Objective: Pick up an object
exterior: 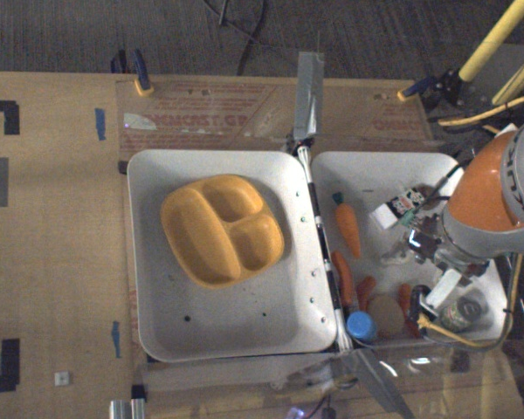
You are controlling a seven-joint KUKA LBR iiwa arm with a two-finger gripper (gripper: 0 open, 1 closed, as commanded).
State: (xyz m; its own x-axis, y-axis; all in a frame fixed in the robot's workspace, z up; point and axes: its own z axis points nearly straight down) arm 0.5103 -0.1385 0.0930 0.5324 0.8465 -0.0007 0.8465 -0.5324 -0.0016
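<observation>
Carrot, right bin — candidate for pick

Item: toy carrot (348, 228), orange with a green top, lying flat on the floor of the right bin (367, 166), near the divider wall between bins.
Handling, judged: light, stiff, probably smooth plastic; tapered, so likely to slip toward the tip. Best taken across the thicker upper half.
Neighbours: red pieces (342, 278) and blue cap (360, 326) lie below the carrot; white box (400, 208) sits to its right.
Tool: gripper (419, 244) hangs right of the carrot, apart from it; its state cannot be told.
Elsewhere: yellow divided tray (223, 230) in the left bin (157, 304).
</observation>
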